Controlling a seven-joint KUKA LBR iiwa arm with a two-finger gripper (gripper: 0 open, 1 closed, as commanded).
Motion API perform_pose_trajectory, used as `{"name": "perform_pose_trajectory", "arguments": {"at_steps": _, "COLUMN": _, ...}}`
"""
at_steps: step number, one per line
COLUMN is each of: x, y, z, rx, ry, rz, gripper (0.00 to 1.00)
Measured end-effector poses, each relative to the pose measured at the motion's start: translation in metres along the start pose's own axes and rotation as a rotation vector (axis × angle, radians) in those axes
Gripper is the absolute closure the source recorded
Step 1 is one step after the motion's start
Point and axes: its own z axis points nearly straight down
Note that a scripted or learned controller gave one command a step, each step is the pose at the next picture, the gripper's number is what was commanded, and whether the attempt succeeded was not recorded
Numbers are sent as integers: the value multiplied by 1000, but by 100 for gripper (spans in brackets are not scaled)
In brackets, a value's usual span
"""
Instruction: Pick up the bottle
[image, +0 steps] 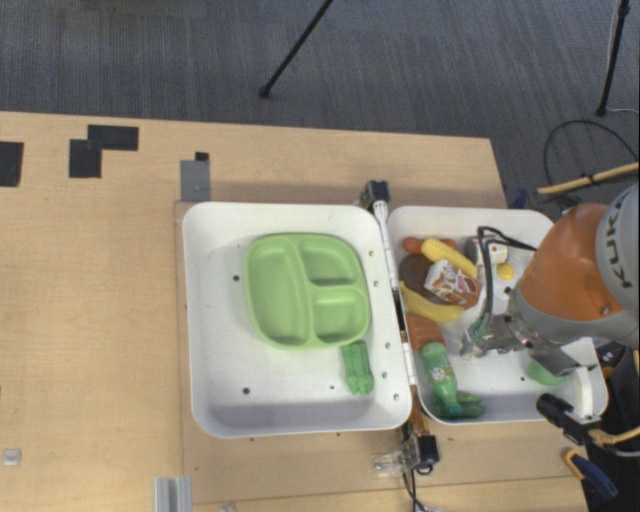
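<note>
Camera view put my claw (484, 338) low in the right bin (500, 398), with the green bottle (438, 368) just beside it toward the divider, lying flat near the front corner. Its long axis ran from the food pile (440, 280) toward the bin's near wall, tilted slightly rightward. I could not tell which end was the cap. Whether my claw was released or clenched, I could not tell.
</note>
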Motion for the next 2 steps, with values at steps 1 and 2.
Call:
{"name": "perform_pose_trajectory", "arguments": {"at_steps": 1, "x": 103, "y": 13, "z": -87, "rx": 10, "ry": 3, "rz": -36, "gripper": 100}}
{"name": "perform_pose_trajectory", "arguments": {"at_steps": 2, "x": 102, "y": 13, "z": -86, "rx": 10, "ry": 2, "rz": -34, "gripper": 0}}
